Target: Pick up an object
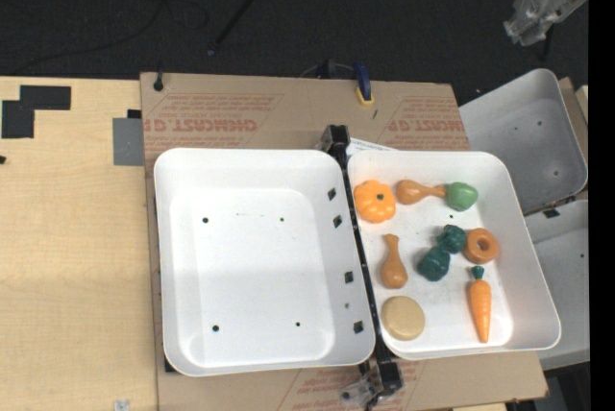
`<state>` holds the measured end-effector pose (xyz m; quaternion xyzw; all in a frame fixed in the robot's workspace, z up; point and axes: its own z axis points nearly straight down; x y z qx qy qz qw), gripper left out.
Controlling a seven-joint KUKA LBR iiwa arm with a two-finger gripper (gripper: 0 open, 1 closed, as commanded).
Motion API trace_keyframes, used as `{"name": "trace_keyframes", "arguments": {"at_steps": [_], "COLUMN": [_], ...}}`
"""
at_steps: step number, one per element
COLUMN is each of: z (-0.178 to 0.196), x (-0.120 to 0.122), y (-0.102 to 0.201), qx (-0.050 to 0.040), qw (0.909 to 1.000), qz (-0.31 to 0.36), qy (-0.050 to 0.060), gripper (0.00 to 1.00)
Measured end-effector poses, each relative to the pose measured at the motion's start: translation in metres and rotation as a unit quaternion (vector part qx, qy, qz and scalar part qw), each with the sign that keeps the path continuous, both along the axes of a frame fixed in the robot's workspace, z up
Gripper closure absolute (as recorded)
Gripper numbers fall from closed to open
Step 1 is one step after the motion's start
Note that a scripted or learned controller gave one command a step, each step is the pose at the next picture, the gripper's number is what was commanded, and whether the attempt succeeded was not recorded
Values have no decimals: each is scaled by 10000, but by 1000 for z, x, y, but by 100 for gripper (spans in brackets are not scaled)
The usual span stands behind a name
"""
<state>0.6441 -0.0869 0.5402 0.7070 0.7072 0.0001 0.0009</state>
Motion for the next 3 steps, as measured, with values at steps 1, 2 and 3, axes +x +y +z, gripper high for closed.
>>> {"name": "trace_keyframes", "arguments": {"at_steps": [1,2,3], "z": [-135,-11,-130], "x": [-1,-2,-1], "y": [-35,-6,-54], "qx": [11,-2,8], "qw": [10000,10000,10000], "qz": [-14,14,-20], "qy": [88,-45,76], "gripper": [100,100,100]}}
